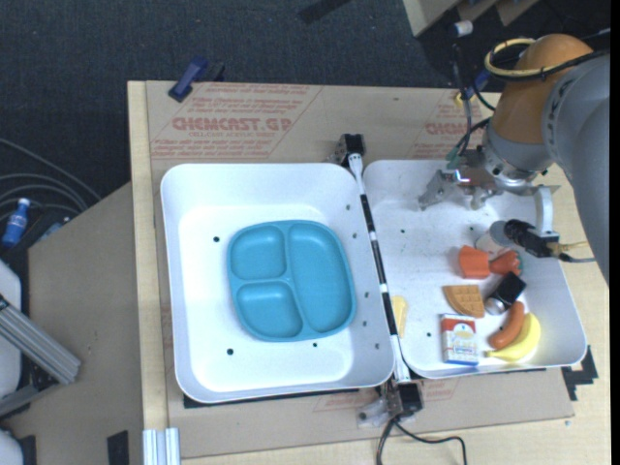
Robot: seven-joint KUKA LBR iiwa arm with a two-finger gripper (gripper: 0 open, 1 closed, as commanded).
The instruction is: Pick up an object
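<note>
My gripper [453, 196] hangs over the far part of the right bin [418, 250], fingers spread apart with nothing between them. Nearer in that bin lie an orange-red block [474, 262], a small red piece [506, 262], a tan waffle-like wedge [464, 299], a black-and-silver cylinder [504, 291], a reddish sausage [510, 325], a yellow banana [524, 342] and a small printed box [459, 340]. All of them lie nearer the front than the gripper, apart from it.
The left bin [194, 211] holds a blue divided plate [290, 278]. A small yellow piece [399, 310] lies by the divider between the bins. The grey arm with its orange band [533, 85] reaches in from the upper right.
</note>
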